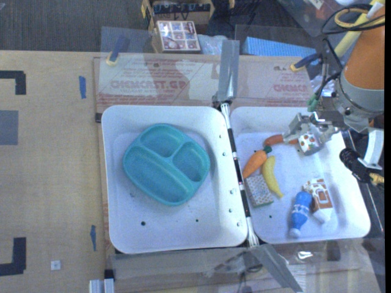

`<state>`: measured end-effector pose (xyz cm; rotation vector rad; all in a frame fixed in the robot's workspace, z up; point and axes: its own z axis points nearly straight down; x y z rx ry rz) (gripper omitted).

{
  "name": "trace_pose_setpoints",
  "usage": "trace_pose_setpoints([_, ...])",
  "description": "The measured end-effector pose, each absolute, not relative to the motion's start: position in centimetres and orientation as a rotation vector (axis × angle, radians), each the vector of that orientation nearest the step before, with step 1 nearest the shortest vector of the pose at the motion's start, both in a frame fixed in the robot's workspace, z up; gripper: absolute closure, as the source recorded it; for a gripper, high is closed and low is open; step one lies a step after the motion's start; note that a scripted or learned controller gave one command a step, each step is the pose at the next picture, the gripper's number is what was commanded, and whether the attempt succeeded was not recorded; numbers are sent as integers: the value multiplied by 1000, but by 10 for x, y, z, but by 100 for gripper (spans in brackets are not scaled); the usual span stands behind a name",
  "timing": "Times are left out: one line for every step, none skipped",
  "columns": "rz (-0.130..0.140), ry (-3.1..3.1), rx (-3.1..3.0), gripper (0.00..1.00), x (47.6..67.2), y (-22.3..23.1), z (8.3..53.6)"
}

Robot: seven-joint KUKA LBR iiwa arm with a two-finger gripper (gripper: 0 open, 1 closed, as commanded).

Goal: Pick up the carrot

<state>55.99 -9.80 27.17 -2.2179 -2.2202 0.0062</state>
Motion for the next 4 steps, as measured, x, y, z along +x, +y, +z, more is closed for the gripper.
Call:
trace_pose_setpoints([8, -2032, -2389, 0, 565, -75, 181])
trace_pose_setpoints([0, -2158, -2280, 0, 582, -105, 85])
trace_pose_setpoints([-1, -2157, -2284, 100, 583, -106, 93])
trace_pose_setpoints([4, -2369, -2059, 100, 582, -109, 169])
